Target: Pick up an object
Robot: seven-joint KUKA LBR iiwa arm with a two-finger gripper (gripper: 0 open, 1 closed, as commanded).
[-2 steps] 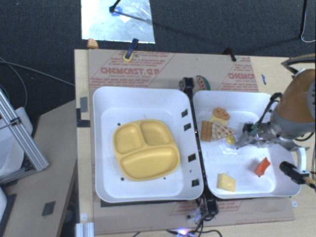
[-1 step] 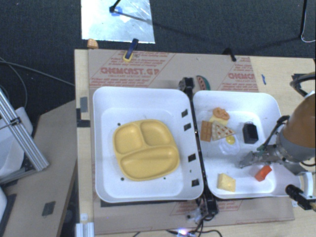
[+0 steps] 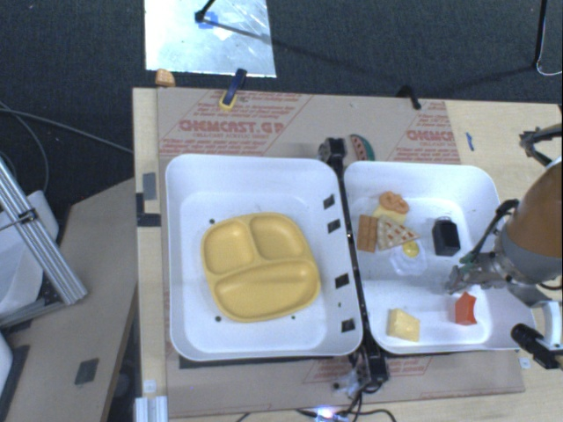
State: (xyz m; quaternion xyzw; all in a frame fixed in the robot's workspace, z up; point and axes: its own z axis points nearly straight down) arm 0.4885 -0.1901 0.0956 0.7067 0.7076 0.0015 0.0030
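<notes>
Gripper (image 3: 461, 281): sat low over the right bin's near right part, at the end of the grey arm; too small and dark to tell whether open or shut, and nothing seen in its hold.
Arm (image 3: 537, 236): reached in from the right edge, orange band above a grey wrist, partly covering the bin's right rim.
Red block (image 3: 465, 309): lay on the bin floor just below the gripper, close beside it; could not tell whether touched.
Black block (image 3: 446, 236): stood above and left of the gripper, near the bin's middle, apart from the red block.
Cheese wedge (image 3: 404, 325): pale yellow, lay near the front rim, left of the red block and well apart from it.
Pizza slice (image 3: 394, 234): lay left of the black block, with a small yellow piece (image 3: 411, 251) just below its right corner.
Brown wafer (image 3: 367, 233): upright strip, touching the pizza slice's left side.
Orange toy (image 3: 393, 204): lay just above the pizza slice, toward the far rim.
Right bin (image 3: 422, 179): white, shallow, held all the small items.
Left bin (image 3: 185, 262): white, beside the right bin, joined along a dark divider.
Yellow tray (image 3: 260, 265): three compartments, lay in the middle of the left bin, slightly turned.
Bench (image 3: 290, 126): cardboard with red lettering under both bins.
</notes>
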